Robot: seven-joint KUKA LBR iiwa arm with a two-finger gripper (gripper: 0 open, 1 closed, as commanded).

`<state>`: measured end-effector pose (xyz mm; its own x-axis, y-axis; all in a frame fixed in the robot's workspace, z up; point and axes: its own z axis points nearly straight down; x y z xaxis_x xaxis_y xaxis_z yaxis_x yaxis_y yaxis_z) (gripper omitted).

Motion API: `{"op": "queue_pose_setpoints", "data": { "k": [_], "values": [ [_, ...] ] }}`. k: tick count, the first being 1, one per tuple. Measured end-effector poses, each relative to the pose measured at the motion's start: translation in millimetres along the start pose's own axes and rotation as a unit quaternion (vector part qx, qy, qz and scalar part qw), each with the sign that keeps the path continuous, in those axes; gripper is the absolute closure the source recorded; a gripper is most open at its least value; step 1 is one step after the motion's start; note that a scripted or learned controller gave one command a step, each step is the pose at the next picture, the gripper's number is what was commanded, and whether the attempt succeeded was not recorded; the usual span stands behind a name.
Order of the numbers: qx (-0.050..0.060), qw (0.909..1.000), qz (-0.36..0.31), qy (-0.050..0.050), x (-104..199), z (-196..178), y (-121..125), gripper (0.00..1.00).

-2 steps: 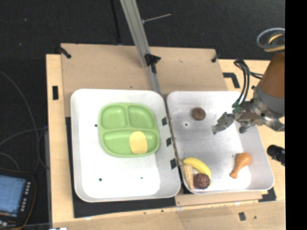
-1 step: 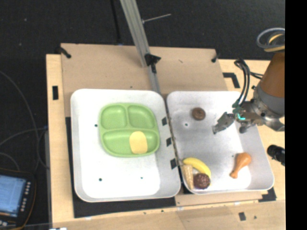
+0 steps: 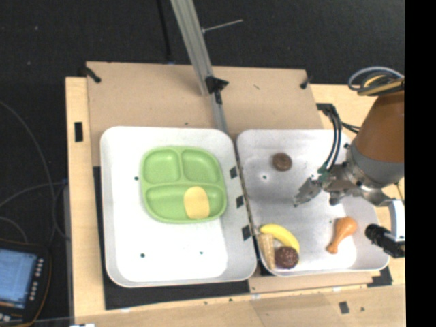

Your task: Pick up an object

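Two bins (image 3: 122,203) (right: four toys (image 3: 279,236))

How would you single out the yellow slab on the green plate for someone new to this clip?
Find the left bin, which holds a green divided plate. The yellow slab lies in the plate's large lower compartment, toward its right end. It is flat, pale yellow and rounded at the top, unlike the curved banana in the right bin.

In the right bin (image 3: 310,142) a round brown cookie (image 3: 281,161) lies at twelve o'clock, an orange drumstick (image 3: 341,234) at four, and a yellow banana (image 3: 280,236) at seven, touching a dark round ball (image 3: 287,257) beneath it.
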<state>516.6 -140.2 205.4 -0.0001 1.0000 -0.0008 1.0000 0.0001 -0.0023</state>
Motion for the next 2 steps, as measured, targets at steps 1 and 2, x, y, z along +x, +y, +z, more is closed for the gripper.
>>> {"op": "queue_pose_setpoints", "data": {
  "k": [1, 2],
  "values": [
    [0.0, 1.0, 0.0, 0.0, -0.8, 42.3, 3.2, 0.0],
    [0.001, 1.0, 0.001, 0.0, -0.2, 94.0, -7.5, 0.0]
  ]
}}
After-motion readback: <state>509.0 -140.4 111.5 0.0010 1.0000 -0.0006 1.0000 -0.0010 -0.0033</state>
